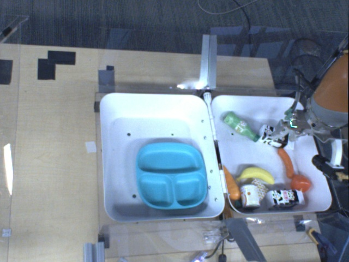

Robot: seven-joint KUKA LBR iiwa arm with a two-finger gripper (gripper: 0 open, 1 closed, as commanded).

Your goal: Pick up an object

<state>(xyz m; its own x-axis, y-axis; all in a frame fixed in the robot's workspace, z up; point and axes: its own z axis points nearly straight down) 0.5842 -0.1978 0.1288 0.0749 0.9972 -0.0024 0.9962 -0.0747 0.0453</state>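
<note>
The right bin (322,201) holds several small items. A green bottle (240,125) lies at its back left. A yellow banana (256,174) and an orange carrot (232,183) lie near the front left. A small printed cup (250,195) and a black-and-white carton (283,197) sit at the front. A long orange-red piece (289,167) runs down the middle right. My gripper (279,134) is low over the bin's back middle, right at a small black-and-white thing (269,135); whether that thing is held is unclear.
The left bin (117,146) carries a blue divided plate (172,174). A metal post (209,59) rises behind the wall between the bins. The arm's orange band (332,91) hangs over the right bin's far right corner. Cables lie on the dark floor behind.
</note>
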